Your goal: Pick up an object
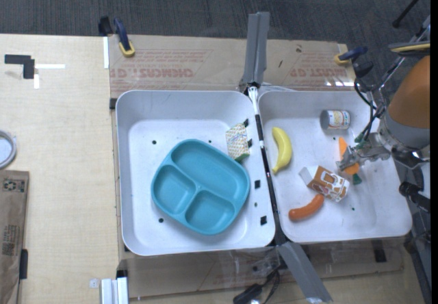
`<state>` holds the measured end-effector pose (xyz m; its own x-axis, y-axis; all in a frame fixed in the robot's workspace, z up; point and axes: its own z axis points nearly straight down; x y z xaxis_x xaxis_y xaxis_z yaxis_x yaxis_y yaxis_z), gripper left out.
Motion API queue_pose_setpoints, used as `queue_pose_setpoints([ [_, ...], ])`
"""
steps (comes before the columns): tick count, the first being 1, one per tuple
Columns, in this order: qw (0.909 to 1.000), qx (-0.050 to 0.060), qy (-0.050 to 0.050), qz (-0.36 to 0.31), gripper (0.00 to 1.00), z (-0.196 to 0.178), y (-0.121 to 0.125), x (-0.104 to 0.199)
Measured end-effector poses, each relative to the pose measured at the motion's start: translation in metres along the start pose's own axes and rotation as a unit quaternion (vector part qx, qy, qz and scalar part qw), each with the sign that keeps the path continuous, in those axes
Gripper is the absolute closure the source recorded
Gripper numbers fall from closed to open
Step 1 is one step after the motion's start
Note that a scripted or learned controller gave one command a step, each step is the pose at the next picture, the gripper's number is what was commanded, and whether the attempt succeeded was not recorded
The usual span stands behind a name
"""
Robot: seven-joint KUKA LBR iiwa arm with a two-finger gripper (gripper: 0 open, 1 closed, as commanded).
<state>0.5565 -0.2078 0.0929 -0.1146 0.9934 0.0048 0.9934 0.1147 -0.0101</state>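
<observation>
A small orange piece (344,147) was seen in the right bin (383,224), right of the banana (280,149). It lay touching the gripper (353,158), partly hidden by it. The gripper's state could not be told.

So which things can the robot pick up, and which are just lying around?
For picking up:
banana
sausage
small can
brown carton
orange piece by the gripper
blue plate
little packet

Just lying around:
blue clamp
tape roll
</observation>
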Motion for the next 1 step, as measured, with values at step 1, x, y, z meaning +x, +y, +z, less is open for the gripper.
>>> queue_pose_setpoints([
  [1,0.9993,-0.005,-0.003,-0.037,1.00,-0.1343,0.0213,0.0671],
])
